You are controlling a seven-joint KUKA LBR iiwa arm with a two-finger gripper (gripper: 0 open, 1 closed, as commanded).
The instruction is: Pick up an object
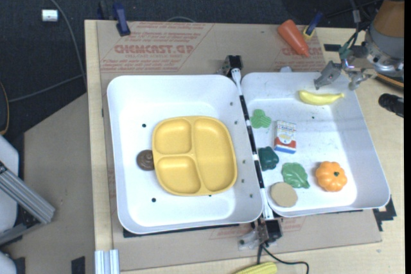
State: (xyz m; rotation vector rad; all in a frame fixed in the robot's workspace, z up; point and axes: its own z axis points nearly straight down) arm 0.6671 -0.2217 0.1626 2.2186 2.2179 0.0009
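My gripper (340, 79) hangs at the back of the right bin (359, 138), just above and behind a yellow banana (320, 97). Its fingers stand apart, open, with nothing between them. In the same bin lie a pale green piece (259, 119), a small white carton (286, 137), a dark green piece (267, 157), a green leafy piece (295, 174), an orange pumpkin (331, 176) and a tan round disc (283, 194).
The left bin (128, 106) holds a yellow divided plate (194, 155) with a brown round thing (146, 160) at its left edge. An orange object (293, 38) lies on the board behind the right bin. A blue clamp (120, 19) sits at the back left.
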